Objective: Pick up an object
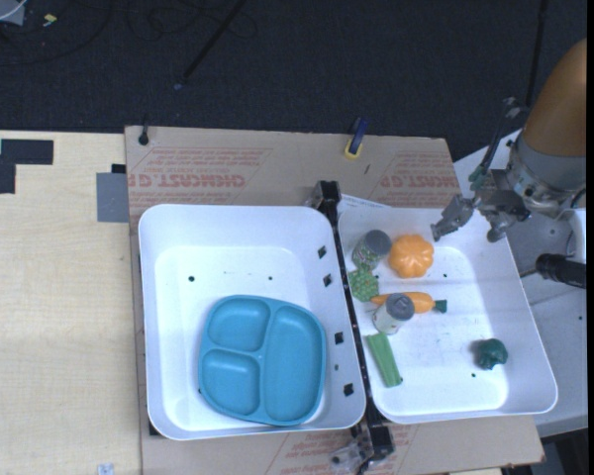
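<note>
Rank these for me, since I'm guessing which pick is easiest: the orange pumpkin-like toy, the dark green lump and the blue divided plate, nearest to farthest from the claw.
1. Orange pumpkin-like toy: right bin, upper part, just left of the claw.
2. Dark green lump: same bin, toward its near right corner.
3. Blue divided plate: left bin, across the divider.

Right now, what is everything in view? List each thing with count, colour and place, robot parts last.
Bins: two, white, side by side on the bench.
Divided plate: one, blue, left bin.
Pumpkin-like toy: one, orange, right bin, upper middle.
Carrot-like toy: one, orange, right bin, centre.
Stick: one, green, right bin, lower left.
Dark lump: one, dark green, right bin, right side.
Clip: one, blue and yellow, board's far edge.
Gripper: one, grey, above right bin's far right corner, fingers apart, holding nothing.
</note>
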`<state>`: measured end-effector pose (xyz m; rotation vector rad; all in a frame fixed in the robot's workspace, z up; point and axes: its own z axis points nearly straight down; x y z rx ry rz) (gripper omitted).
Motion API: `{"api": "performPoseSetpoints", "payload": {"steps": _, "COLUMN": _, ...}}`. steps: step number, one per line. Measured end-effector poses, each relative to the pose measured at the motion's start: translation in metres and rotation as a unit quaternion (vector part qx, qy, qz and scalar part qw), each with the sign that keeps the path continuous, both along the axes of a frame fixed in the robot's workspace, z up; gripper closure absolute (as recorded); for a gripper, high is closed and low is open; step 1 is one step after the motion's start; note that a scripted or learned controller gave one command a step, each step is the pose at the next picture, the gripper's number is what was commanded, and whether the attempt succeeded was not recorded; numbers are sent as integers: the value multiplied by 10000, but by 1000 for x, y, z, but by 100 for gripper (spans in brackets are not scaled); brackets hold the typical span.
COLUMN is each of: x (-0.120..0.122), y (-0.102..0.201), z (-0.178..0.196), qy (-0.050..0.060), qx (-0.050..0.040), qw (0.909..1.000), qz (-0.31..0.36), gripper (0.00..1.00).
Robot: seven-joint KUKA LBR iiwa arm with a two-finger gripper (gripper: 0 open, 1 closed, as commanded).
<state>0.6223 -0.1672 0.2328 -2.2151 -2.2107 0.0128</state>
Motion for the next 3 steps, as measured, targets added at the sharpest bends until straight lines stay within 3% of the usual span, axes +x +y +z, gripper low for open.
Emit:
{"api": "performPoseSetpoints", "payload": {"steps": 1, "x": 2, "y": 0, "z": 8, "qy": -68, "qx": -13, "qw": 10000, "qz": 9, "gripper": 0}}
{"api": "performPoseSetpoints", "payload": {"steps": 3, "x": 1, "y": -6, "z": -91, "qy": -45, "qx": -6, "qw": 10000, "qz": 11, "gripper": 0}}
